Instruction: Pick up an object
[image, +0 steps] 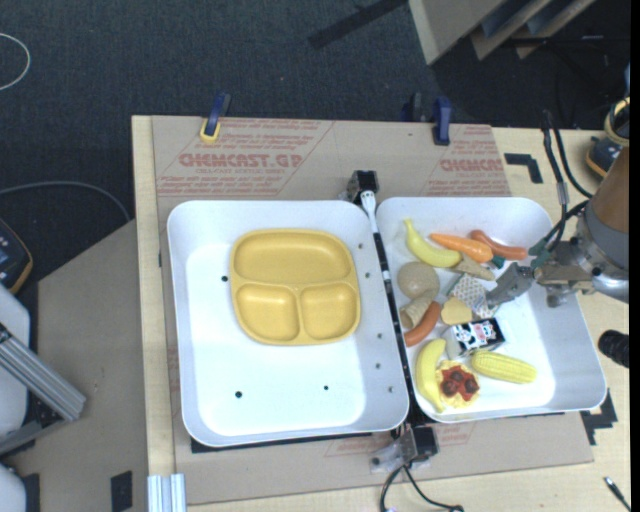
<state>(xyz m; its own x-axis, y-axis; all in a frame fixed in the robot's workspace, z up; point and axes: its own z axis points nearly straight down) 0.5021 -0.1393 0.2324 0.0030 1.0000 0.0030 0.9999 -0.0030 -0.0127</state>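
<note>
On the worktop (300, 160), two shallow white plastic bins are set side by side. In the left bin (200, 330), a yellow three-compartment plastic tray (295, 285) is seen toward the far edge. The right bin (570, 370) is crowded along its left side with toy food: a yellow banana (428, 249) and an orange carrot (462, 243) near the far edge, a beige potato-like lump (417, 279), a brown sausage (423, 321), a small black-and-white carton (482, 334), a yellow corn cob (504, 368) and a yellow piece topped with red (448, 381) near the near edge. The grey two-finger gripper (503, 287) is seen just right of this pile, above the bin's middle. Nothing is seen between the fingers (497, 291); whether they are spread or closed cannot be told.
</note>
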